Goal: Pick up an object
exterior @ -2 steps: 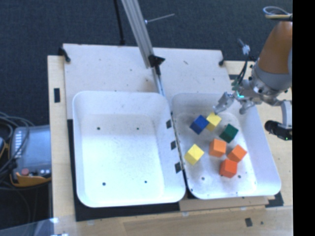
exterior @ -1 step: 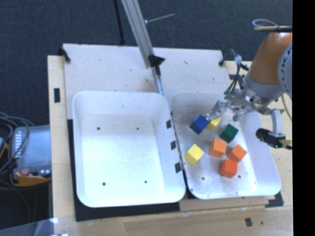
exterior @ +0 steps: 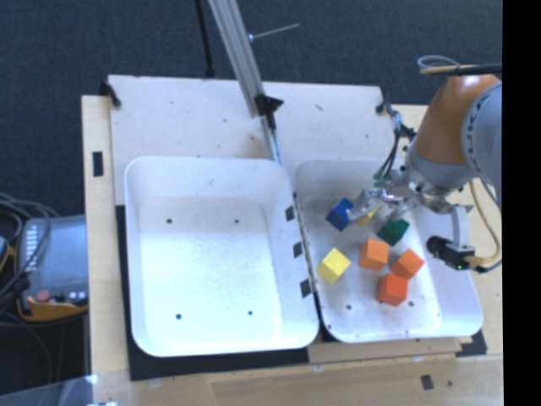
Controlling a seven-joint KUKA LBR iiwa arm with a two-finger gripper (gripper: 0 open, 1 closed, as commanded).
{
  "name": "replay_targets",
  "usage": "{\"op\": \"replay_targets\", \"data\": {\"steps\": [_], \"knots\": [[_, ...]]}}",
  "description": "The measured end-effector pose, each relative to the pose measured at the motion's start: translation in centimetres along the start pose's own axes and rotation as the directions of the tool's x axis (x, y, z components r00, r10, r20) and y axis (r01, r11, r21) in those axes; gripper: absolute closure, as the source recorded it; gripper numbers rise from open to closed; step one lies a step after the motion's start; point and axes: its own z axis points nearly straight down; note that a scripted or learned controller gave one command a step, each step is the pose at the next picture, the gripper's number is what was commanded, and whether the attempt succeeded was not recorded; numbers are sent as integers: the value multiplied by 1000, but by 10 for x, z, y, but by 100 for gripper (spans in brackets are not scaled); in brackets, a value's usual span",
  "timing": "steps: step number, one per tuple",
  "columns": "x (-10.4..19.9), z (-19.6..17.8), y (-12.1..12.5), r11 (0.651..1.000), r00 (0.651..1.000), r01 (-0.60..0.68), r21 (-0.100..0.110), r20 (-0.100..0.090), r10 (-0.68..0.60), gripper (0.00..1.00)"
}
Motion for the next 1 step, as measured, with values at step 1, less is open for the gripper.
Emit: {"op": "replay_targets", "data": {"steps": [1], "knots": [[-1,9,6,1000,1000,1,-24,3,-1,0]]}}
